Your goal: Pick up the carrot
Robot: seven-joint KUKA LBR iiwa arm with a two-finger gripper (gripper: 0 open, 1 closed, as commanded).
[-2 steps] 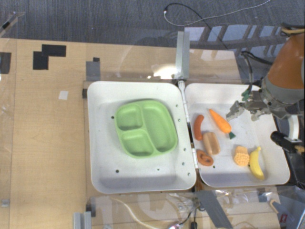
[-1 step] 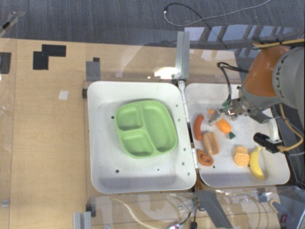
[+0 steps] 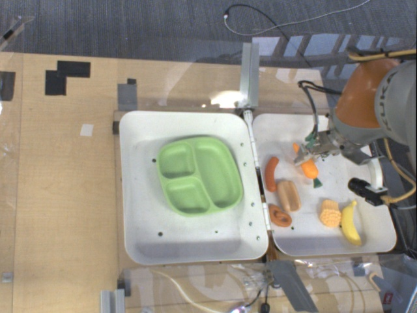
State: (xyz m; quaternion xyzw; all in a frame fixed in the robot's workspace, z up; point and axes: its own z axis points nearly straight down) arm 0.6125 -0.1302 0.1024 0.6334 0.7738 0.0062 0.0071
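Wooden bench (image 3: 58,175) with two shallow white bins side by side, grey carpet up top, cable snaking across it. Left bin (image 3: 140,237) holds just a green divided plate (image 3: 197,175). Right bin (image 3: 384,240) has all the food: red sausage-looking piece (image 3: 271,173) by the left wall, hot dog bun (image 3: 288,195) just below and right of it, some orange-red slice (image 3: 281,217) under that, corn piece (image 3: 330,213) and banana (image 3: 351,222) touching each other near the front right.

Carrot (image 3: 309,169) sits mid-bin, toward the back, short orange body with a green stub (image 3: 317,182) poking down and a bit right. So long axis seems to run roughly up-left to down-right, leaf end toward the front.

Gripper (image 3: 315,143) comes in from the right on the grey arm with the orange band (image 3: 358,100), hanging right over the carrot's upper end. Looks like touching or nearly so, hard to call from this slant. Can't tell if the jaws are released or clenched either, too much small hardware bunched at the tip. Nothing clearly pinched, so not calling it a grab.

Guessing this is the final drop onto the carrot: target lies just below and slightly left of the tip, so barely any sideways correction needed, mostly straight down. Could roll off if the pinch lands on the tapered end.
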